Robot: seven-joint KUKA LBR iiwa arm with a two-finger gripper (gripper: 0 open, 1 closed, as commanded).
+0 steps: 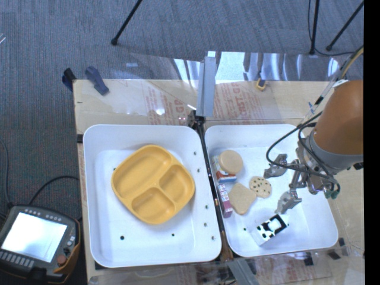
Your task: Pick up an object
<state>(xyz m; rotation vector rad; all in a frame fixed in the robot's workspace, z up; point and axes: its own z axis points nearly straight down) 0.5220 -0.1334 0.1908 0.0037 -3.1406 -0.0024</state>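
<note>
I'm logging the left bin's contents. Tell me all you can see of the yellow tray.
The yellow tray looks like matte plastic, a rounded square with three compartments: one large, two smaller. It lies flat and upright, turned diagonally, near the middle of the left bin. Its compartments hold nothing. Only the bin's floor touches it.

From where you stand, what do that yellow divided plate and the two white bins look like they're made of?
The yellow plate looks like moulded plastic with a matte finish: one even colour, soft rounded ridges between its three compartments, no sharp glare. The left bin and the right bin also look like plastic, smooth and slightly glossy, with rounded corners and thin rims. Coated metal can't be ruled out.
</note>
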